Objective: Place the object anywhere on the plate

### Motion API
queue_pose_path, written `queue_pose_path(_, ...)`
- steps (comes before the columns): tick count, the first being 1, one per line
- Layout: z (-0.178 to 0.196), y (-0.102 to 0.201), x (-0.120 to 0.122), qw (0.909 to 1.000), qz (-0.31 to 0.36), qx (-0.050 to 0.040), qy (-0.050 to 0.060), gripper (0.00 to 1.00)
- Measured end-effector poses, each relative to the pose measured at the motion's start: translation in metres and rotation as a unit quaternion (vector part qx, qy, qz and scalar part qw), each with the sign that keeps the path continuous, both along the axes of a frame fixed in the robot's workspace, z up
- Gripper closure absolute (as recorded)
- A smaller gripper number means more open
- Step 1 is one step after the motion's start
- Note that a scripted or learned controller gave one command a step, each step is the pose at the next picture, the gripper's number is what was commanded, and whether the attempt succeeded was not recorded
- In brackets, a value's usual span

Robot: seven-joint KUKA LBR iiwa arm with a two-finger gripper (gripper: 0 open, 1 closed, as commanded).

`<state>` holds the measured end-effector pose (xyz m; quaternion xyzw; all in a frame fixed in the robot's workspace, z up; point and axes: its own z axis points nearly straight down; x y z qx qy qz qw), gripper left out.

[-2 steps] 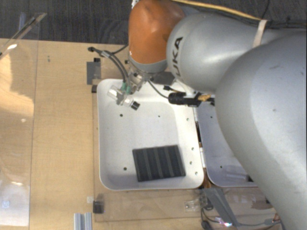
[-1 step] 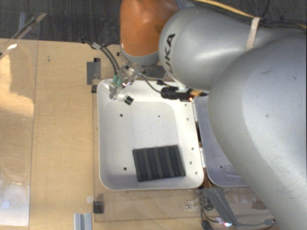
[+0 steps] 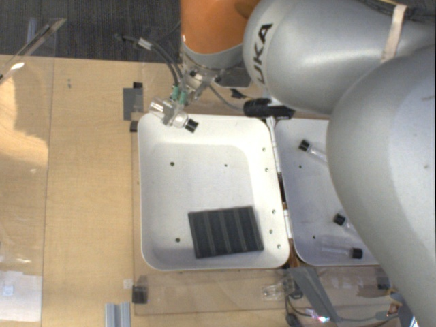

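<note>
We see, nearest the camera, a dark ribbed object (image 3: 225, 231) lying flat at the front of the left bin (image 3: 157, 182); the right bin (image 3: 306, 182) adjoins it, largely covered by the grey arm (image 3: 340, 67). Both rest on a pale wooden bench (image 3: 68, 182). Beyond lies dark floor (image 3: 88, 12). The gripper's pincer state we cannot tell; possibly it sits beneath the orange band (image 3: 211, 12).

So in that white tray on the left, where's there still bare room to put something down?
Most of the left bin is bare: the whole stretch from its far rim down to the dark ribbed pad, plus the strip left of that pad. The near right corner is taken by the pad. The far rim is crowded, with the arm overhanging it.
</note>
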<state>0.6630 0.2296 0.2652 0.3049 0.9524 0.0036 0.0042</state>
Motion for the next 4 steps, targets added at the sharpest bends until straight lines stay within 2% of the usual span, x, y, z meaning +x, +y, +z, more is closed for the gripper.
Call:
queue_pose_path(1,-0.068,0.006,-0.004,0.9763,-0.216,0.0002,0.004,1.00)
queue_pose_path(4,-0.031,0.008,0.001,0.9771,-0.213,0.0058,-0.004,1.00)
